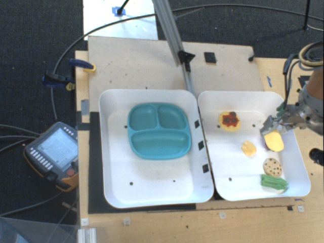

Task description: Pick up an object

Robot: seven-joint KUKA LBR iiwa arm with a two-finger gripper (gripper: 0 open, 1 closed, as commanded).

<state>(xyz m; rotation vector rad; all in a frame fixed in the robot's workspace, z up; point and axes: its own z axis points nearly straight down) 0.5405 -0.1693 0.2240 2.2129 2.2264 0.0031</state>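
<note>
Here the arm (311, 92) comes in from the right edge, and most of it is cut off by the frame; what shows is an orange band and the grey wrist above the right bin (223, 186). The gripper (272, 127) hangs over the right side of that bin, directly above a yellow piece (274, 142) that looks like a lemon or a similar toy fruit. The metal tips sit at the far edge of the yellow piece, seemingly touching it, but the view is too small and blurred to tell whether the jaws are apart or together, or whether the piece lies between them.

Other small things lie in the right bin. A yellow round piece with a red top (230, 120) sits toward the far middle. A pale orange lump (248, 148) lies just left of the yellow piece, apart from it. Nearer the front are a round biscuit with dark spots (272, 167) and, just beside it on the near side, a green piece (274, 183) close to the bin's near right corner; its exact kind is hard to make out.

The left bin (116, 186) holds a teal divided plate (159, 130) with three compartments, lying flat in its far half.

A slanted grey pole (169, 27) crosses the far part of the bench and hides a strip of it. At the left, off the bench, a hand-held control unit (53, 153) with a screen rests on the dark floor among cables.
</note>
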